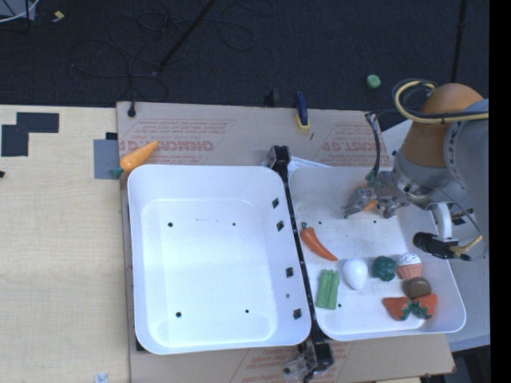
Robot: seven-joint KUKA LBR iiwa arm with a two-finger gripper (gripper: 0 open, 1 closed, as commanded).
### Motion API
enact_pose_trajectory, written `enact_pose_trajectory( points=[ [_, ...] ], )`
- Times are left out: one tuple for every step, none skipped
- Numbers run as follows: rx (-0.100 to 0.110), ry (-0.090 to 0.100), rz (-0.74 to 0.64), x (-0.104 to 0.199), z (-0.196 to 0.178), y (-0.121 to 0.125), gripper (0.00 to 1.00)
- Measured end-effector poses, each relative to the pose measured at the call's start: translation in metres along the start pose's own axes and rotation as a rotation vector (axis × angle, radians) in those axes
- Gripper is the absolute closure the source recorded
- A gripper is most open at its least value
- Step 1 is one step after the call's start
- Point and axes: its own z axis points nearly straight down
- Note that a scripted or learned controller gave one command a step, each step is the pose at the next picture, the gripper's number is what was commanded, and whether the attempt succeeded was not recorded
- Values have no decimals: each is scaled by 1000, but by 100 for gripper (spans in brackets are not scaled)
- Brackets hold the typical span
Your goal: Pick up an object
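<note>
Tool (366,203) sits low in the right bin (447,325), near its far side, with something small and orange at the tips; I can't tell its opening. Chili (318,243), green block (327,288), egg (355,274), cupcake (409,266) lie nearer. Left bin (160,194) beside it, a carrot (138,155) on the cardboard-covered tabletop (215,134), dark carpet (239,46) with cables behind.

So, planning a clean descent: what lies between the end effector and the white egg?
In the camera view, bare white bin floor separates the end effector from the white egg.
</note>
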Motion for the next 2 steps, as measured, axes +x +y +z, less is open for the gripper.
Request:
enact_pose_trajectory(
  points=[
    [-2, -2, 2, -24, 0, 0, 0],
    [0, 0, 1, -2, 0, 0, 0]
  ],
)
